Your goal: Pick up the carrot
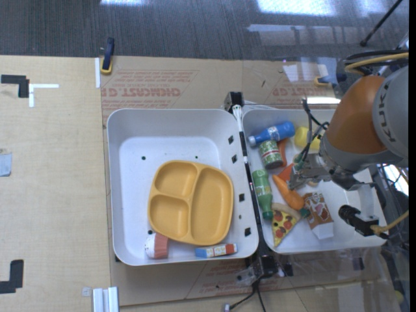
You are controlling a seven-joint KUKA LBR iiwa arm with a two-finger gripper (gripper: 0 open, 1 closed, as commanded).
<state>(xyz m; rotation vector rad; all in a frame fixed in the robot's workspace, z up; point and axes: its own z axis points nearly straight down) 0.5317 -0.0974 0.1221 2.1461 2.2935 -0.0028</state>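
Bench (52, 194): bears 2 shallow white bins side by side, so the arm can reach both from the right
Arm (364, 119): grey with an orange band, leaning in over the right bin; its bulk hides the bin's far right part, which suggests the wrist is angled down toward the clutter in the middle
Left bin (130, 174): holds the yellow divided plate and 2 small things along its near wall; none of it bears on the task
Right bin (344, 239): crowded with toy food and bottles, packed close, so any grasp here has to thread between neighbours
Yellow divided plate (192, 202): lies flat with 3 compartments, tilted a little in the left bin
Blue bottle (272, 133): lies on its side near the far wall, well clear of the target
Green bottle (262, 192): lies lengthwise along the right bin's left wall, just beside the carrot
Pizza slice (282, 223): flat, touching or nearly touching the carrot's near end
Carrot (288, 192): orange, lies slantwise in the middle of the right bin, between the green bottle and the gripper, not lifted
Gripper (304, 174): sits low at the carrot's upper right side; whether it is spread or closed cannot be told, and nothing is seen in its hold
Judgement: the grasp looks not yet made, and the pizza slice may get nudged
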